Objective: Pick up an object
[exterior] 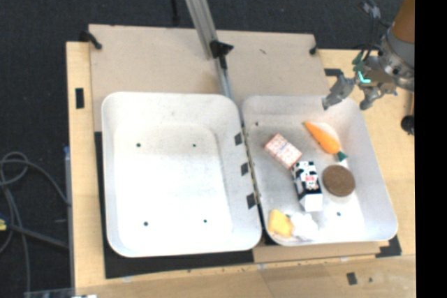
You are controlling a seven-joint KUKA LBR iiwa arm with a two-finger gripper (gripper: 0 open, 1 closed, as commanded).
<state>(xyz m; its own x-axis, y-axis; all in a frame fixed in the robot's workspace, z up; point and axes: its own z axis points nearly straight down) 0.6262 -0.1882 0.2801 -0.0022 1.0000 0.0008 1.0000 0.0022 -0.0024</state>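
The bench [80,150] was big and light brown, and it carried two white bins side by side. The left bin [174,171] sat near the bench's left edge. The right bin [363,150] sat near the bench's right edge and had small things in it.

The robot arm [404,24] came in over the bench's far right corner. Its gripper [353,95] hung above the far right corner of the right bin. Its two fingers were spread apart, with nothing between them.

In the right bin, a black and white box [308,185] lay near the middle. A pink box [282,150] lay just beside it, closer to the left bin. An orange carrot toy [323,137] lay near the gripper. A brown round thing [338,181] lay close beside the black and white box. A yellow thing [279,222] and a white thing [304,225] lay at the near edge.
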